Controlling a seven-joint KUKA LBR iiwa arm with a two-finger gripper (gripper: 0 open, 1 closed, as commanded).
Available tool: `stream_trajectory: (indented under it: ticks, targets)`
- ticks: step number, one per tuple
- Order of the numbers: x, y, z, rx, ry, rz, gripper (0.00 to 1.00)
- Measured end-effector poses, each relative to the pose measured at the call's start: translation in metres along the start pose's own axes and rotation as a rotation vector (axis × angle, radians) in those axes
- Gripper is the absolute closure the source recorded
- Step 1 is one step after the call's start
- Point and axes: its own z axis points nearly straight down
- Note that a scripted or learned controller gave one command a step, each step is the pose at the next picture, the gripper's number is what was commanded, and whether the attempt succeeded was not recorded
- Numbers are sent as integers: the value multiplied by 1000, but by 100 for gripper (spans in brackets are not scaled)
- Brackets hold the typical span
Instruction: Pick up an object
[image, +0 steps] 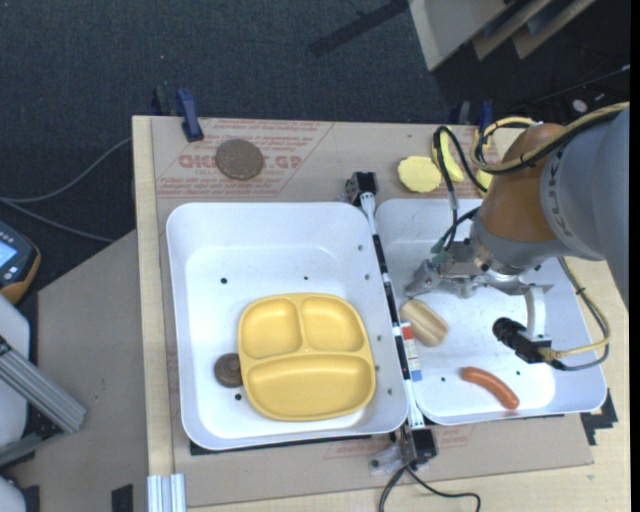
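Observation:
My gripper (428, 282) hangs low over the left part of the right bin (560, 400), below the orange band of the arm (520, 200). Just beneath and left of it lies a tan bread roll (423, 323), close to the wall between the bins. I cannot see whether the gripper touches the roll. An orange-red sausage (490, 387) lies near that bin's front edge. In the left bin (200, 260) a yellow divided plate (305, 355) takes up the middle, and a small brown disc (229, 370) sits against its left side.
On the bench behind the bins lie a brown round disc (238, 158) and a yellow lump (420, 174). A black plug on a cable (520, 340) hangs from the arm over the right bin. A blue clamp (187, 112) grips the bench's far left corner.

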Motion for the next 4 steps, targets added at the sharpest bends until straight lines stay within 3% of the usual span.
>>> stream_trajectory:
  ticks: [1, 2, 4]
  targets:
    - [1, -3, 0, -1, 0, 0, 0]
    - [-4, -23, 0, 1, 0, 1, 0]
    - [-26, -87, 1, 2, 0, 3, 0]
